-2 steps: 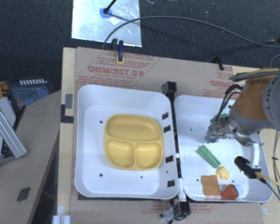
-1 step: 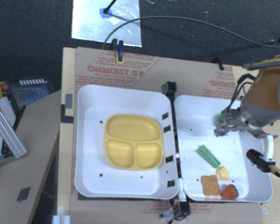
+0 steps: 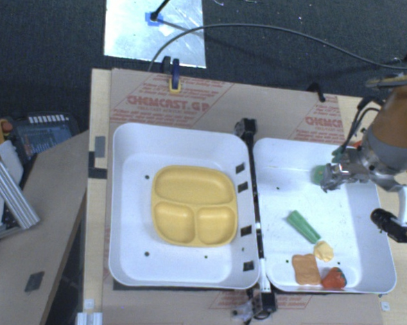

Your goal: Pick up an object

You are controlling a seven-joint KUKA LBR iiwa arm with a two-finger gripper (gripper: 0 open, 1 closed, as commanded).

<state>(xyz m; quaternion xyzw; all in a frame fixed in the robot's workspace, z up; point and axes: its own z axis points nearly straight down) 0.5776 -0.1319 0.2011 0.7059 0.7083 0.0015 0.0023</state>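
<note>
The left bin (image 3: 127,208) is holding a yellow divided tray (image 3: 190,205). The right bin (image 3: 377,257) is holding a green stick (image 3: 302,226), a pale yellow piece (image 3: 324,251), an orange piece (image 3: 306,269) and a red piece (image 3: 334,278). The gripper (image 3: 331,175) is hanging over the far end of the right bin beside a green round object (image 3: 319,174).

I see the gripper (image 3: 329,180) low over the right bin (image 3: 375,236), just beside a round green object (image 3: 319,174); a green stick (image 3: 303,225), yellow lump (image 3: 324,251), orange piece (image 3: 306,269) and red piece (image 3: 334,278) lie nearer; a yellow tray (image 3: 193,205) sits in the left bin (image 3: 129,188).
</note>
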